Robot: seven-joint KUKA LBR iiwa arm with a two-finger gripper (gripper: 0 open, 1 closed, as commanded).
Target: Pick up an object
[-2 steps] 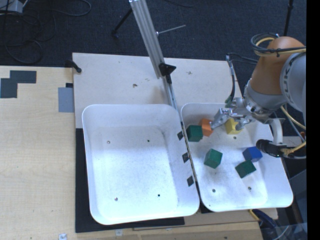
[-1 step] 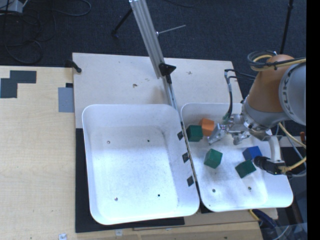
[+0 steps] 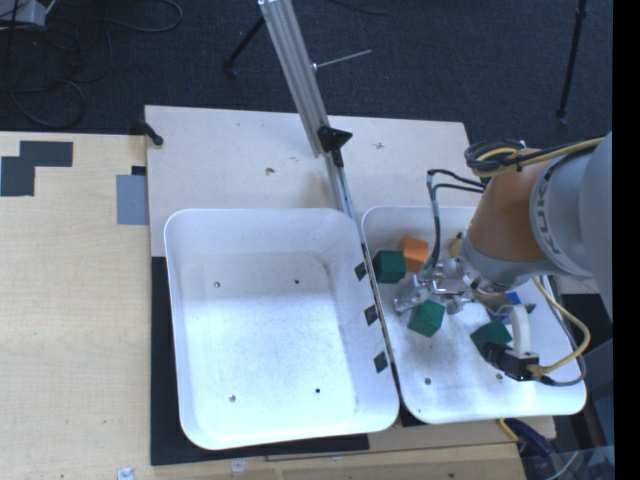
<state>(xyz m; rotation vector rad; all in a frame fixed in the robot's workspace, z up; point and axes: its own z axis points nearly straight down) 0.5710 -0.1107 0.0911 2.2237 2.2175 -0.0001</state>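
Observation:
My gripper (image 3: 428,292) hangs low in the right bin (image 3: 560,400), near its left wall. Just below it in the view lies a green cube (image 3: 427,319), close to it or touching it; I cannot tell which. A second green cube (image 3: 390,264) and an orange block (image 3: 415,250) sit just up and to the left of the gripper. To the right, beside the arm, rests a dark teal block (image 3: 492,335), and a small blue piece (image 3: 513,296) peeks out under the wrist.
The left bin (image 3: 185,268) stands beside the right one, the two sharing a middle wall with black clips (image 3: 371,314). A slanted aluminium bar (image 3: 300,73) rises behind the bins. Cables (image 3: 530,368) trail off the wrist over the right bin's right side.

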